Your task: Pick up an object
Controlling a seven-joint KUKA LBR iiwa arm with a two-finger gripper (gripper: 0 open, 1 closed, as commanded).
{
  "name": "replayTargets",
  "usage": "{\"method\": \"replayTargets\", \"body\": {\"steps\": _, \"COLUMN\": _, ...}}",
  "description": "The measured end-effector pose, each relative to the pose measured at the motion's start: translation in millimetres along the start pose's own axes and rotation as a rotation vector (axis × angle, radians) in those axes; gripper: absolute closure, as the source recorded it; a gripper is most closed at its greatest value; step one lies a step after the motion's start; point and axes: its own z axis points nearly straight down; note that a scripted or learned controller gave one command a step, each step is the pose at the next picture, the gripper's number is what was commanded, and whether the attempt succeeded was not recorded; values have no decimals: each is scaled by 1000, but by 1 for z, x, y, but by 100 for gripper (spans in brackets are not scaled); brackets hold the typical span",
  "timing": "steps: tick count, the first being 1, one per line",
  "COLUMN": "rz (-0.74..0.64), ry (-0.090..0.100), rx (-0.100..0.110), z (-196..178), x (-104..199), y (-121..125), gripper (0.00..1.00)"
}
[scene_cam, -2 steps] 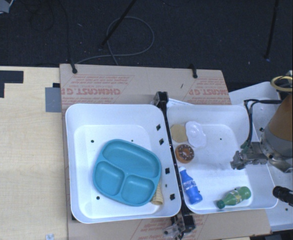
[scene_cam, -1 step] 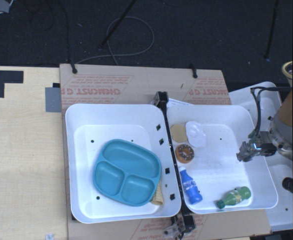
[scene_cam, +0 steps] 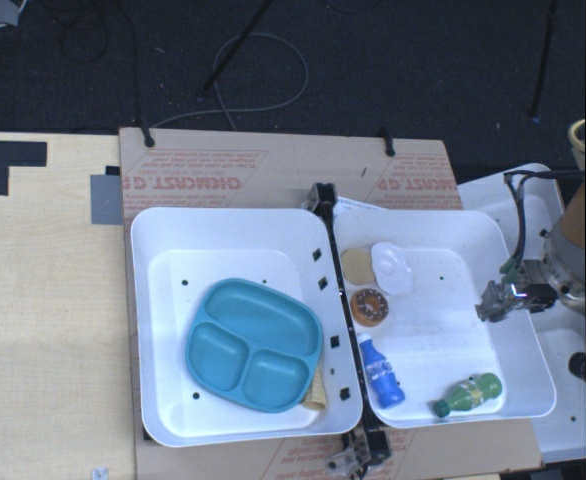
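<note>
The blue partitioned plate (scene_cam: pixel 254 345), smooth plastic, is being seen lying in the left bin (scene_cam: pixel 163 258) toward its front edge. In the right bin (scene_cam: pixel 473 230), a blue bottle (scene_cam: pixel 381 373) is lying by the front-left corner, a green bottle (scene_cam: pixel 468 394) near the front edge with its long axis running left-right. The gripper (scene_cam: pixel 497 301) is hovering at the right rim, behind the green bottle; jaw state cannot be told.

The tool (scene_cam: pixel 495 301) is small, dark grey metal with pale glints — a black cable loops above it, beside an orange-brown band at the wrist.
</note>
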Motion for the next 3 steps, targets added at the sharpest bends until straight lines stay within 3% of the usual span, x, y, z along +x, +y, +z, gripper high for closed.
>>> {"method": "replayTargets", "body": {"steps": 3, "rz": -2, "ry": 2, "rx": 4, "z": 25, "x": 148, "y": 30, "gripper": 100}}
